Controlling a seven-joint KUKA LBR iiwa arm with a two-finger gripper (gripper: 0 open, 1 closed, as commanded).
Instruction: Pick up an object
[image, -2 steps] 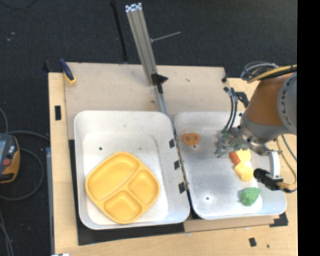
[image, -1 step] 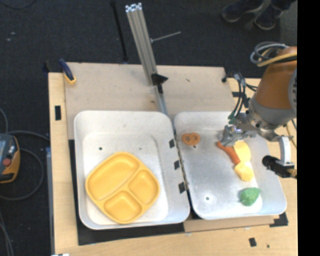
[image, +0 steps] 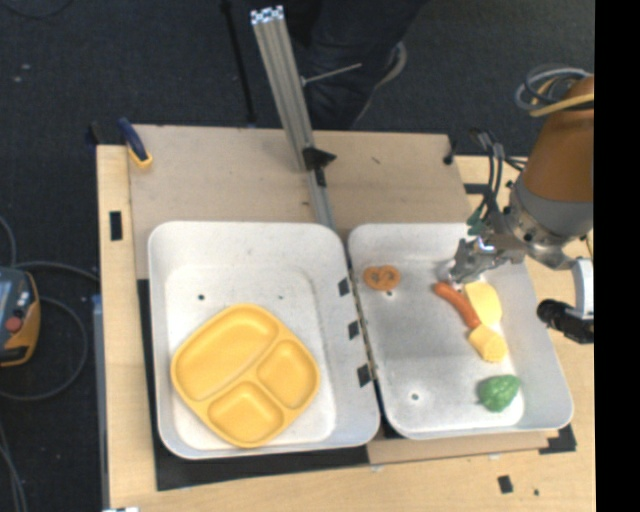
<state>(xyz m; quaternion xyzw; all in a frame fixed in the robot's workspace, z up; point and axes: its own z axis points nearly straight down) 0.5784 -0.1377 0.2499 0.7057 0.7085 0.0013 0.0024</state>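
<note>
Nearest the camera, bottom of the right bin (image: 560, 400): green leafy item (image: 498, 392), lying alone near the front right corner. Just behind it, two yellow pieces (image: 486, 320) stacked end to end, the upper one touching an orange carrot-like stick (image: 456, 302) that lies at a slant on their left. Further left, apart from the rest, a small brown pretzel-shaped item (image: 381, 277) near the bin divider.

Left bin (image: 170, 250) holds a yellow 3-compartment tray (image: 245, 374), tilted diagonally, nothing in its compartments.

Hand (image: 468, 262) sits low over the right bin, right at the top end of the carrot & just above the upper yellow piece. Whether it's apart or together: can't tell, too small & blurred. Nothing visibly between its tips, so no hold to report.

Farther back: bare counter (image: 220, 175), a metal rail (image: 292, 110) running up out of frame, blue clip (image: 134, 142) at the counter's back left corner.

Step, as I read it: approach/descent phase, grasp not yet made. Likely target is the carrot or the yellow piece beside it. Next move needs the hand centred on one item only; the two touch, so a sloppy close could nudge both or catch neither.
</note>
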